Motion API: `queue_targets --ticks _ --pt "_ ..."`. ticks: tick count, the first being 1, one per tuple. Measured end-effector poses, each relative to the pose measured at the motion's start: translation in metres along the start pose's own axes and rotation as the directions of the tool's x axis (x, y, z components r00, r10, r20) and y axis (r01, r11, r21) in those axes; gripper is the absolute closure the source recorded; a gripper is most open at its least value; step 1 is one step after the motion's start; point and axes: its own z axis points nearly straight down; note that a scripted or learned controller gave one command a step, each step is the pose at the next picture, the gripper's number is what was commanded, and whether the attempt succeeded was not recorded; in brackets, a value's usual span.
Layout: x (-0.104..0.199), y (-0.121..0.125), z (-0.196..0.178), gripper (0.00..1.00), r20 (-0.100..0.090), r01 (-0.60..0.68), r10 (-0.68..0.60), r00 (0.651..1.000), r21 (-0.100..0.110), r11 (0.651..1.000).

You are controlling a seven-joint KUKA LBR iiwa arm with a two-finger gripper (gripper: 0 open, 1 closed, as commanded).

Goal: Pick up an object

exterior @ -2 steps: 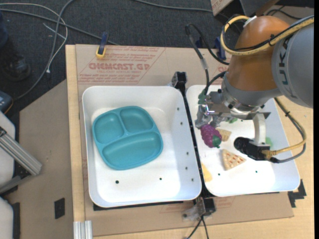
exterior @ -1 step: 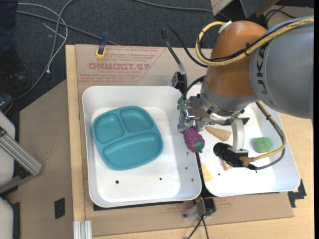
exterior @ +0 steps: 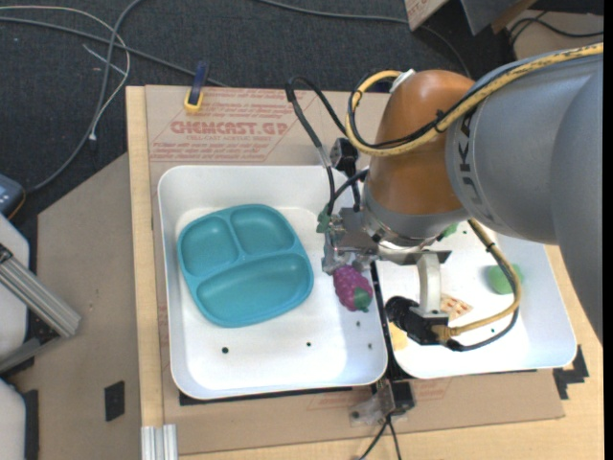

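Teal divided plate, three compartments, lies flat in the left white bin, toward that bin's left and centre. Just beside the plate's right edge, near the wall shared with the neighbouring bin, sits a small purple object with a green end, resting on the bin floor; it looks like a toy fruit or vegetable, exact kind unclear. Pincer is directly above this purple object, at the end of the grey arm with its orange band, which reaches in from the right and covers much of the right white bin. Opening of the pincer cannot be judged from this angle, nor whether it touches the purple object; no grasp is evident. Right bin holds a small green item near its right side and a pale tan piece with red marks next to the black and yellow cables looping off the wrist. Both bins sit on a cardboard sheet printed with red lettering, on the bench. A blue-and-yellow clamp grips the cardboard's far edge.
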Motion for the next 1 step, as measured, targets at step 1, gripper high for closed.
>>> queue_targets --ticks 1 --pt "0.0002 -0.0001 0.0 0.0 0.0 -0.001 0.001 1.0 -0.001 1.0"
